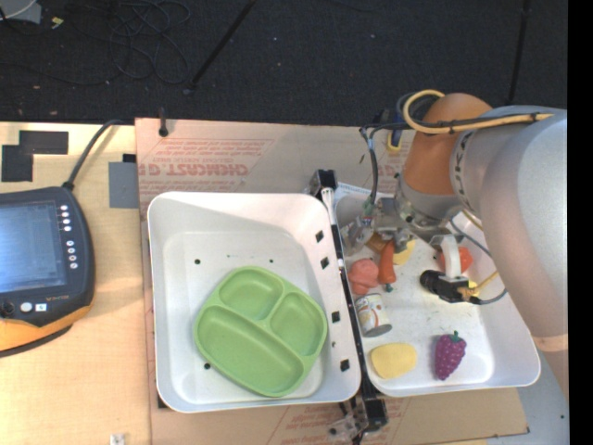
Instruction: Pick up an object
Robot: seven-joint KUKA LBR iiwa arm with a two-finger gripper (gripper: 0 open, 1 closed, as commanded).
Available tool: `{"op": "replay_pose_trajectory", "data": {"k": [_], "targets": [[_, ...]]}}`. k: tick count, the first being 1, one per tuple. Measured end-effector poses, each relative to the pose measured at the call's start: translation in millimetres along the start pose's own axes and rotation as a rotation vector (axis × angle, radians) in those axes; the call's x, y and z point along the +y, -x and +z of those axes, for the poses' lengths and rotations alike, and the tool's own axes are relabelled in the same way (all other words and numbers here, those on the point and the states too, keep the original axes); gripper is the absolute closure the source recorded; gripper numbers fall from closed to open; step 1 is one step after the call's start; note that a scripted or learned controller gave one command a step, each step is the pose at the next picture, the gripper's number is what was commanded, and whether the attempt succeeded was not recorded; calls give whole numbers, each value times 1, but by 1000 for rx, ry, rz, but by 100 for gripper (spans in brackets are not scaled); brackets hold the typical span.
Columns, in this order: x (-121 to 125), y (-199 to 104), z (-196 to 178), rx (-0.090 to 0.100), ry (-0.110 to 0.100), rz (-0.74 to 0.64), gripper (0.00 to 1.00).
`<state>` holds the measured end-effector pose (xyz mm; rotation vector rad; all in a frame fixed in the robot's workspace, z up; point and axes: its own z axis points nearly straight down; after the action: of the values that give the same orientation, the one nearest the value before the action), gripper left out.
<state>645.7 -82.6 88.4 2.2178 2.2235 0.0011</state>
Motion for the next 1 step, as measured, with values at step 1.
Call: {"op": "replay_pose_trajectory", "data": {"k": [1], "targets": [[-2, 84, -36, -4, 0, 8, 0]]}}
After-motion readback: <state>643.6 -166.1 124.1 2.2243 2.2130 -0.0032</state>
